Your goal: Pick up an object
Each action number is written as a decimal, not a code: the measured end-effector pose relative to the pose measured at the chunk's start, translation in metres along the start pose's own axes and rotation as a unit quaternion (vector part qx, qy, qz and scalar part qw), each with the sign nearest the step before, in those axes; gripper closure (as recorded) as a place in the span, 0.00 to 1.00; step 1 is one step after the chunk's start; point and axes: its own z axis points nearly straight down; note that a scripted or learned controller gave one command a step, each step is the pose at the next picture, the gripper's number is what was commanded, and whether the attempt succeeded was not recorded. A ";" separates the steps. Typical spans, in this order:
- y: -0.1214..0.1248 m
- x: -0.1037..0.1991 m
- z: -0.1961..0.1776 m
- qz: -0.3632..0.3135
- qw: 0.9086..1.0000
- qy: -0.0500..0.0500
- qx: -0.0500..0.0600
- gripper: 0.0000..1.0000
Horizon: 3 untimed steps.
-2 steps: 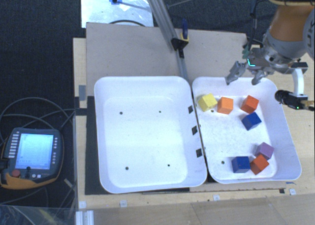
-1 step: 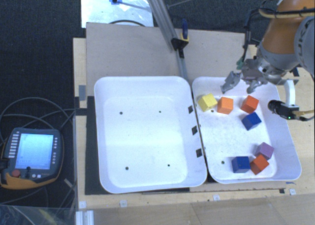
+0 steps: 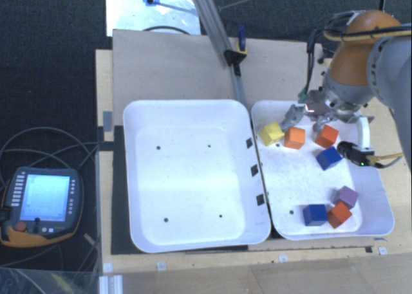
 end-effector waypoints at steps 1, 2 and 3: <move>-0.002 -0.005 0.047 0.000 1.000 0.002 -0.006 0.00; 0.001 -0.009 0.030 -0.002 1.000 -0.002 -0.014 1.00; -0.005 -0.012 -0.031 0.000 1.000 -0.001 -0.006 1.00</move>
